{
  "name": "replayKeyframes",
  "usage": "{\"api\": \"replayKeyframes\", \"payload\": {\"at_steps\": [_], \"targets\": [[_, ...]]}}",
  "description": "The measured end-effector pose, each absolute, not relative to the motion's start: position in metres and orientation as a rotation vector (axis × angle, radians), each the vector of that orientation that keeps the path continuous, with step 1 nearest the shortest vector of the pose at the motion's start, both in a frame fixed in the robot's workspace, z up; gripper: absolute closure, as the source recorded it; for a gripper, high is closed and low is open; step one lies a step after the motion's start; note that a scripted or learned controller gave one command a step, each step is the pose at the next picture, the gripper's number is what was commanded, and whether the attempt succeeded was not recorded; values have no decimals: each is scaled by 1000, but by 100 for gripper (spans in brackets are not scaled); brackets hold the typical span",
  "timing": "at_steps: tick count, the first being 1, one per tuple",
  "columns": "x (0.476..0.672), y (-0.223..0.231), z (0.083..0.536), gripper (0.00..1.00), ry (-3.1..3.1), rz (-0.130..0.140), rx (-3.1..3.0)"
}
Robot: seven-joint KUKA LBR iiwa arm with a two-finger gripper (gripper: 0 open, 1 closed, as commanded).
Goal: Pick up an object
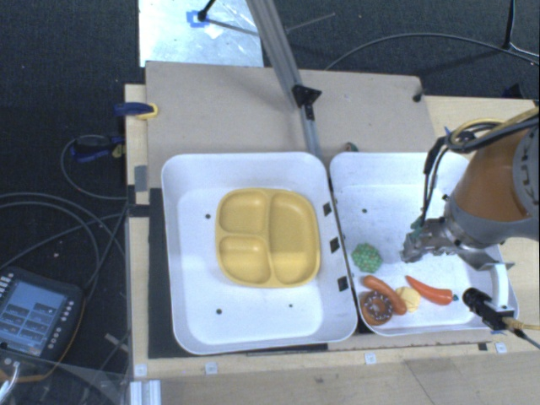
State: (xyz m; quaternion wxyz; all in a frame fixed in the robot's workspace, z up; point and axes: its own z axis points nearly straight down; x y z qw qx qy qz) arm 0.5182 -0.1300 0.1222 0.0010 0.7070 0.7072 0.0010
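Overhead, the claw hangs in the right bin; how far it is open I cannot tell. Just below it the red chili lies, long axis nearly level, tilting down rightward, green tip right.

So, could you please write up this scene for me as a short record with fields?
left bin: holds a yellow divided plate
right bin: holds the toy food, grouped near its front edge
toy food: green broccoli, hot dog, chocolate donut, red chili, small yellow piece
gripper: low over the right bin, right of the broccoli
held object: none visible
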Motion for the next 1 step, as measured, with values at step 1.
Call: {"api": "replayKeyframes", "payload": {"at_steps": [1], "targets": [[526,-127,185,100,2223,7,2209]]}}
